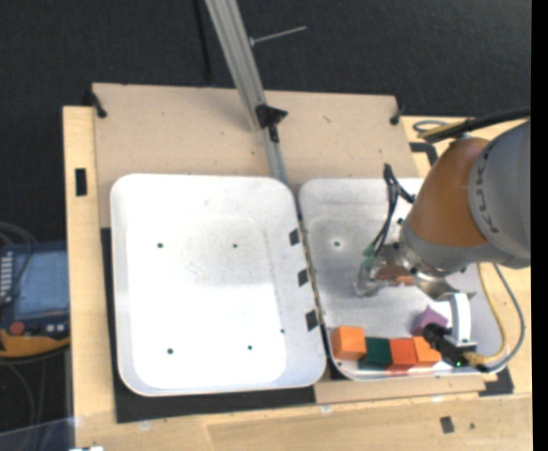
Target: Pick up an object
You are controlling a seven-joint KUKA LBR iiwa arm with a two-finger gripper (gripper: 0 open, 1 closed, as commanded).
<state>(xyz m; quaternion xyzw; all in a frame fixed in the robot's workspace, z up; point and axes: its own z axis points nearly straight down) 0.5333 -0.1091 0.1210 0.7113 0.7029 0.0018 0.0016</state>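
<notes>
The things to pick lie in a row along the near edge of the right shallow white plastic bin [322,216]: a bright orange cube-like block [351,340] at the left end, a dark green block [378,352] touching it, then a second orange block [404,351] and a third orange piece [426,349] just beside that. A small purple block [432,318] sits a little behind the right end of the row. All look like hard, matte, flat-faced blocks with squared edges, and they are packed tightly, so the row's long axis runs left to right along the bin's near wall.

The tool [379,278] hangs over the bare middle of the same bin, under the grey arm's orange band [450,200]. The blocks lie toward the near edge from it, with the left orange block nearest and slightly to its left. Its tip is small and blurred, so I cannot tell whether it is spread or closed; nothing is visibly held in it.

The left white bin [128,205] has a smooth, faintly speckled floor with a few dark dots. Both bins rest on the pale wooden desk [81,139].
</notes>
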